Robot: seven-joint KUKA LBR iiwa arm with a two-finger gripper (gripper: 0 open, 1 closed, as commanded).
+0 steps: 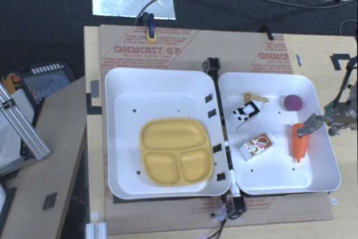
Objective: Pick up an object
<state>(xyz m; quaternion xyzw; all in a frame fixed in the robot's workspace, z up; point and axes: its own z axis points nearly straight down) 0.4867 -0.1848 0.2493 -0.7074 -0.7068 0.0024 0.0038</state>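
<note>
The robot's body is showing at the right edge as a grey metal gripper (309,126) with a dull finger, joined to a bulky grey wrist part. Thin dark cables are hanging above it.

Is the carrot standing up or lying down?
Lying down. The carrot lies flat on the right bin's floor, its whole length showing from above.

Camera, single, fixed: we look down at a slant over the surface (184,42), both white bins (120,87) in frame, mid-distance.
</note>
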